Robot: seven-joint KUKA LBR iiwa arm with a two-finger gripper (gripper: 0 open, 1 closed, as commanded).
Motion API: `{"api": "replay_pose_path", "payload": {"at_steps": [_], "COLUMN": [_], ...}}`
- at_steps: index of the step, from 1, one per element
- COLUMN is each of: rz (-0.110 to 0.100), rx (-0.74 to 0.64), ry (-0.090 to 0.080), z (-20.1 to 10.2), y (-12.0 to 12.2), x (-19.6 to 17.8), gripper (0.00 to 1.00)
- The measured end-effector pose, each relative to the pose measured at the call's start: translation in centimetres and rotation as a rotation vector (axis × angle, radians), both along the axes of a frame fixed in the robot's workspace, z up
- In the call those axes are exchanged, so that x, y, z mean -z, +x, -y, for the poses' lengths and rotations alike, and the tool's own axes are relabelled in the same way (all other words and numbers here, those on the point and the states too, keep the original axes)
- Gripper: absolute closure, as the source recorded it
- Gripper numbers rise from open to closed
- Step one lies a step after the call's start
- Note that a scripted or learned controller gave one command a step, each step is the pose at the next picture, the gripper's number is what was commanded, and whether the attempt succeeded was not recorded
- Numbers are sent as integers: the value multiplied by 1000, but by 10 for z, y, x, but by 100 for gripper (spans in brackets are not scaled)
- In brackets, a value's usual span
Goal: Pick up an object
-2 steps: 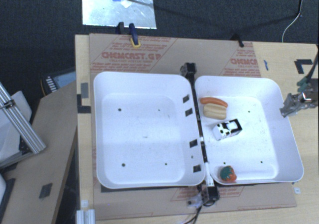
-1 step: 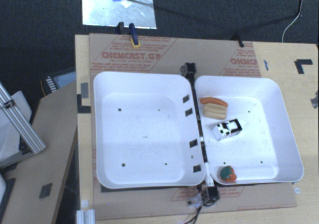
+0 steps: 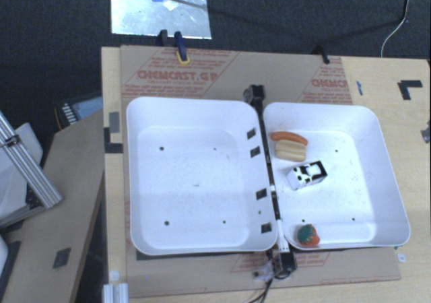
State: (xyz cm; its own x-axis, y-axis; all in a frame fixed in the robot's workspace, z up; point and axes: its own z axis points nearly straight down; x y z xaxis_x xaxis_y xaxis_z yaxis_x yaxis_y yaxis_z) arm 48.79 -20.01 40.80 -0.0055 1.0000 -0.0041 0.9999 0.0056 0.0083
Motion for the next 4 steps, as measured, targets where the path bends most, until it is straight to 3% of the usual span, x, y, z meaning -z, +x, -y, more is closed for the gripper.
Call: {"api": "replay_pose_path", "payload": {"at_steps": [1,2,3,4], "rz": [4,6,-19,4], "rx": [-4,-1,2,-4], "ry": [-2,-1,8,3], "z": [0,-10,-63,-112], "y": [1,-1,2,0], "x": [-11,-134,115,16], "gripper": [100,100,100,100]}}
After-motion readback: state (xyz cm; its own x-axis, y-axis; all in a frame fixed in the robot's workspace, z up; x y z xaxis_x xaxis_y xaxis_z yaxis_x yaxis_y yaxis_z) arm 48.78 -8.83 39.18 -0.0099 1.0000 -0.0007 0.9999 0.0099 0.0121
